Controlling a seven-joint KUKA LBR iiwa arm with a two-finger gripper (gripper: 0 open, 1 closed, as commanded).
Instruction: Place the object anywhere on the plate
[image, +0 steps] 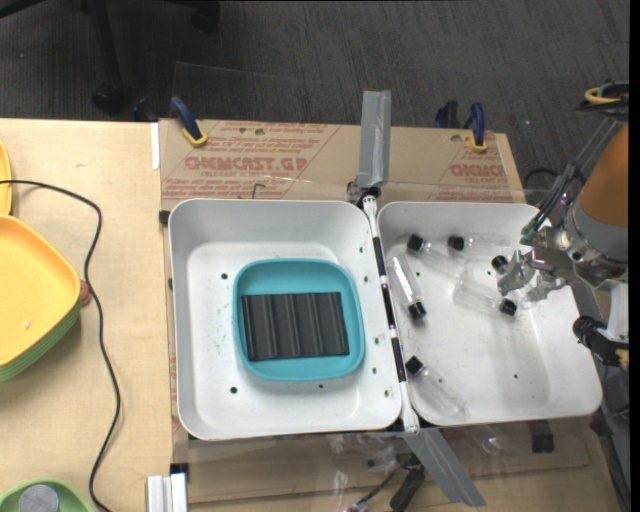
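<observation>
- The left bin lies well away from my gripper, across the divider, and it carries the teal plate with its dark ribbed insert.
- The right bin is the one I am working in; my gripper hangs low over its far right part, near the rim.
- My arm comes in from that same side, orange band above the wrist.
- The objects are small clear vials with black caps. One long vial lies well off toward the divider from my gripper; two black caps sit beyond it toward the back wall; another vial rests far off in the near corner by the divider.
- A small black-capped piece sits just beside my fingertips, touching or nearly so; I cannot tell whether it is between them.
- Whether my fingers are apart or together I cannot tell: the metalwork blurs into the clear plastic.
- Risks, as I judge them: the vials are round and slick, so they may roll away or squirt out on closing; lifting with nothing held would waste the trip; a loose hold could drop the vial at the divider.
</observation>
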